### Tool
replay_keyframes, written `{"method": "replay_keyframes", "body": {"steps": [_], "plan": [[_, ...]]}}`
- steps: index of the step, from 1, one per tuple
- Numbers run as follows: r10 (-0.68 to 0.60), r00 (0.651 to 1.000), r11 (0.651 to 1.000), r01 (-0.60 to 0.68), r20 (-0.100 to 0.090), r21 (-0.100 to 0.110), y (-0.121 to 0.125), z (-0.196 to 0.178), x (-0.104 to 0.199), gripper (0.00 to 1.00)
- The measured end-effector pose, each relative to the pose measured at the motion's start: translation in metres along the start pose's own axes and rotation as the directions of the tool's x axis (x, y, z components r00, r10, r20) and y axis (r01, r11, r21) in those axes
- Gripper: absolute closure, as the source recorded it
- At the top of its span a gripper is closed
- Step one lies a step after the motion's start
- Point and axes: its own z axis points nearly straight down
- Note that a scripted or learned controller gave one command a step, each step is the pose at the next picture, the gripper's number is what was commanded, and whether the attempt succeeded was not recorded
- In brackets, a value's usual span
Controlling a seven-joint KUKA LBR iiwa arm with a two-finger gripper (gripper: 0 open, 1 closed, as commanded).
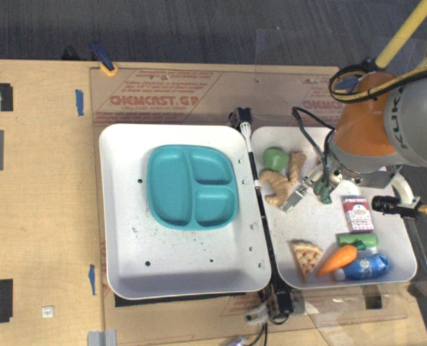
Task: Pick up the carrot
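Orange carrot (339, 258): right bin (407, 254), near its front-right corner; long axis slanted, thick end up-right by the green top, tip pointing down-left toward the pizza slice.
Neighbours: blue bottle (364, 267) touching along carrot's lower-right side; pizza slice (306, 256) just left of the tip; green piece (363, 241) at the thick end; small red-and-white packet (357, 215) just above that.
Far end of bin: green round item (274, 158) and tan lumpy pieces (276, 183), poss. ginger, hard to tell at this res.
Gripper (308, 190): over mid right bin, well apart from carrot, up-left of it; fingers point down-left, set narrowly apart w/ nothing between them.
Arm (375, 125): grey w/ orange band, comes in from right over the bin's back half.
Left bin (127, 215): holds teal divided plate (193, 186).
Surface: cardboard sheet (163, 92) on wooden bench (33, 215), black tape marks at left.
Room: dark carpet (163, 13) beyond bench.
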Motion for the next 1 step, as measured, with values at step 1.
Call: {"method": "replay_keyframes", "body": {"steps": [1], "plan": [[0.242, 0.97, 0.97, -0.241, -0.022, 0.034, 0.0395, 0.002, -0.0516, 0.0]]}}
